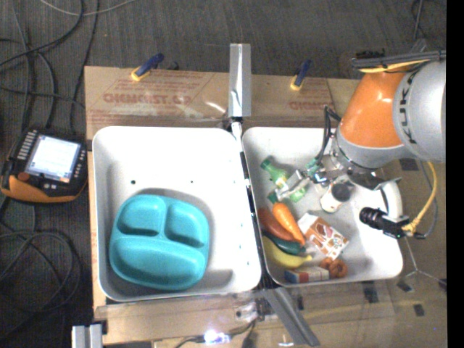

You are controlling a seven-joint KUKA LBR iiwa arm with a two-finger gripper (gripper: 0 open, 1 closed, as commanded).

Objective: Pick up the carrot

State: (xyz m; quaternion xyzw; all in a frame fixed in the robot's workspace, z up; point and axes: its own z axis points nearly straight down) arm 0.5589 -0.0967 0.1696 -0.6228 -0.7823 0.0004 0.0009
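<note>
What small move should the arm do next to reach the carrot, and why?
Probably shift the gripper a little toward the near edge of the right bin and down. It sits beside the green bottle, while the carrot lies just beyond, on the banana.

Even, fairly bright overhead light whitens both bins (174, 140). Soft shadow pools under the blue tray (159, 241) toward 12 o'clock. The floor (43, 64) at 10 o'clock stays dim; detail is slightly soft.
</note>
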